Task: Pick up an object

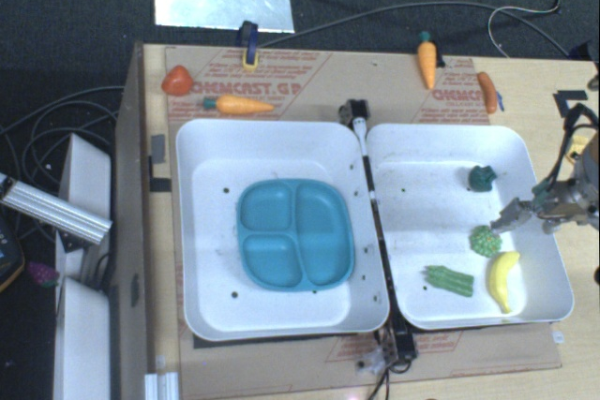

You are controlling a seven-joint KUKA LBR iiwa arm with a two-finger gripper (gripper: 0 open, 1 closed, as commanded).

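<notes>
The end effector (514, 214) reaches in low over the right bin (441, 145), its metal tip just above a bumpy green broccoli piece (485, 242); whether it is released or clenched I cannot tell, since the tip is small and blurred, and nothing can be seen gripped in it; so the pick looks not yet made, with the approach to the cluster of toys seemingly the step in hand, and the closing and lifting left to do. Just beside the broccoli lies a smooth, curved yellow banana (503, 280); near it, toward the bin's middle, a ridged green bean bundle (449, 280); farther up sits a small dark teal lump (481, 178), apart from the rest. The bins are shallow, glossy white, with rounded corners; the left bin (216, 164) bears a matte blue divided plate (295, 233) with four compartments. On the cardboard-faced worktop (309, 75) behind lie orange carrots (239, 105), tapered and plastic-looking.
</notes>
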